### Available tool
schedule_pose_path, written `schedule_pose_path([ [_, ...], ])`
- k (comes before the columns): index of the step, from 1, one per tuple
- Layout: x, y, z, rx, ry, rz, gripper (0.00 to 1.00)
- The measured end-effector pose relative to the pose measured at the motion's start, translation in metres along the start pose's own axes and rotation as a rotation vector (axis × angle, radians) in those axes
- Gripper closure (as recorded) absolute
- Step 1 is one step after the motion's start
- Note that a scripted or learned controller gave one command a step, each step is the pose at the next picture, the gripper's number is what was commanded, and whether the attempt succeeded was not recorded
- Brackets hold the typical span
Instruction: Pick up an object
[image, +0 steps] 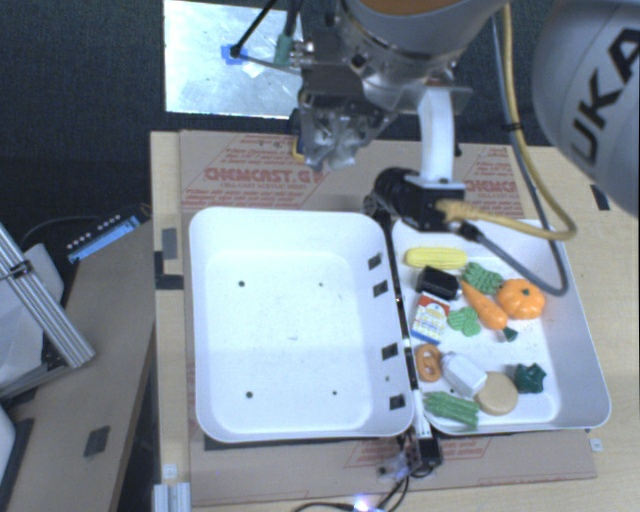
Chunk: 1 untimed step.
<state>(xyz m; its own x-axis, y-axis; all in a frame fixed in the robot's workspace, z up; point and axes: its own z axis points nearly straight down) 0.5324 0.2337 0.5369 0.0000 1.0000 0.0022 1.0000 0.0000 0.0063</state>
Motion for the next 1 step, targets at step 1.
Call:
schedule_pose_path([
  [1, -0.0001, -0.0003, 0.1433, 0.019, -0.008, -0.001, 1.00],
])
